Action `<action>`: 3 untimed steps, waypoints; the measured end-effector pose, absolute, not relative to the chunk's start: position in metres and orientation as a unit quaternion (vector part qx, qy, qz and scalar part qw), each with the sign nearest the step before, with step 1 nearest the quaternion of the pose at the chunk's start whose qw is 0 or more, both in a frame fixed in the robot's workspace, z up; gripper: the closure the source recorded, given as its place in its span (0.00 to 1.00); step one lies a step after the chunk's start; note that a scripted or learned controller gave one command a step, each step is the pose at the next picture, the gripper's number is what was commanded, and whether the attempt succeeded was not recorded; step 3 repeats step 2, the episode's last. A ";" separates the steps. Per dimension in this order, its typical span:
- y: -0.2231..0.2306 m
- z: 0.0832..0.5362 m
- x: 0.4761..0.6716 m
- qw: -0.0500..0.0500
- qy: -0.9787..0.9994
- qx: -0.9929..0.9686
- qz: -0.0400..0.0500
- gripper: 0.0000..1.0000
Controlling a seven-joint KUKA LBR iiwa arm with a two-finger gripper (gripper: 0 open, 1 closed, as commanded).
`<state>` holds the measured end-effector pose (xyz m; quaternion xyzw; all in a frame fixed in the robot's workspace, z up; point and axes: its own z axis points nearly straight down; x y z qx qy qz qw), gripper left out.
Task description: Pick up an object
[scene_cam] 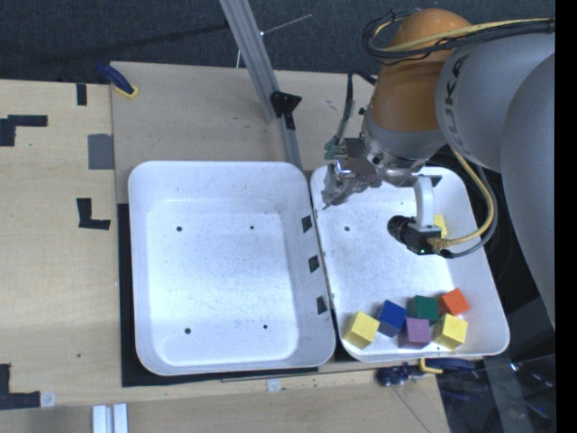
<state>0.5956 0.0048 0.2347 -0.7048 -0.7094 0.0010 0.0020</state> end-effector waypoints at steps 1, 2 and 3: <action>0.042 0.235 0.562 0.002 -0.709 -0.705 0.001 1.00; 0.093 0.240 0.533 0.002 -0.710 -0.704 0.001 1.00; 0.093 0.240 0.533 0.002 -0.710 -0.704 0.001 1.00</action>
